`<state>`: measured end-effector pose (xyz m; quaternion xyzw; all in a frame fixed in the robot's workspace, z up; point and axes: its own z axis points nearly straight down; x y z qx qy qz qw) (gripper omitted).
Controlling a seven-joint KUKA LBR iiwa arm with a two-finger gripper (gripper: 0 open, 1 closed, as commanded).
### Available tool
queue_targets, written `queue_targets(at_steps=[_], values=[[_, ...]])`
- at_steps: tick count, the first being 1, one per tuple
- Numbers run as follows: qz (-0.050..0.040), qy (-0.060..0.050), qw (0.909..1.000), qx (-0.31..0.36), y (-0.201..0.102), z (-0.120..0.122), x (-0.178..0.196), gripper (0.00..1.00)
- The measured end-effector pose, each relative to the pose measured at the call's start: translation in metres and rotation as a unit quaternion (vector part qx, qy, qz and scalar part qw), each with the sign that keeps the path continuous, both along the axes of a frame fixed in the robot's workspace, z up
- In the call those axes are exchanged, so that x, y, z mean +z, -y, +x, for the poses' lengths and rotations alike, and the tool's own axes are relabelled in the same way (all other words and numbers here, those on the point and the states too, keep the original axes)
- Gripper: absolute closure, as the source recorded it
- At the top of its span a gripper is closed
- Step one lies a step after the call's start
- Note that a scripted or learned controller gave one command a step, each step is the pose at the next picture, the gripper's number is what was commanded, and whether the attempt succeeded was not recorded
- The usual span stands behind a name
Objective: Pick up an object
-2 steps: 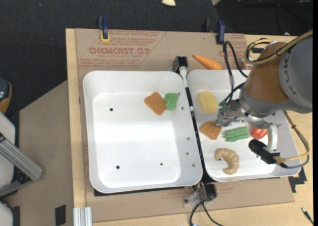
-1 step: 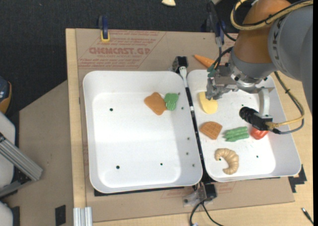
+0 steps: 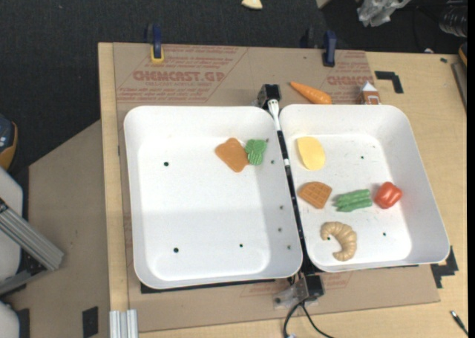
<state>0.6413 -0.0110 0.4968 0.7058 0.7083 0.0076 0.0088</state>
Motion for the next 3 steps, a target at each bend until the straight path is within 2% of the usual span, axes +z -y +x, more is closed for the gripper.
queue_targets(at_steps=[1, 2, 3], values=[[0.0018, -0.015, 0.9999, 0.003, -0.092, -0.024, -0.059, 1.0], [0.0003, -0.013, 0.9999, -0.005, -0.025, -0.041, -0.06, 1.0], [0.0003, -0.013, 0.9999, -0.005, 0.035, -0.057, -0.076, 1.0]])
